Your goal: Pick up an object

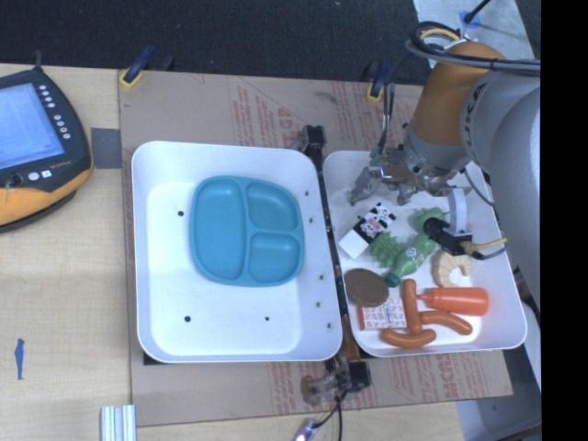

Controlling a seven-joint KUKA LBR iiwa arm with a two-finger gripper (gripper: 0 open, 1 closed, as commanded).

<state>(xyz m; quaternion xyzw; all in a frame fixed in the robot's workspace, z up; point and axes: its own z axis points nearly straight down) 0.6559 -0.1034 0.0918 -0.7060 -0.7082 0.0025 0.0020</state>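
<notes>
Bulky grey arm [505, 136] overhead; gripper [381, 184] spread, empty, just above black-and-white toy cow [377, 220]; nothing lifted yet.

camera view: fixed overhead | slanted down | left bin [147, 246], right bin [501, 329]

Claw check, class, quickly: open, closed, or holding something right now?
Claw: open, its fingers spread above the far end of the right bin, with nothing between them.
</notes>
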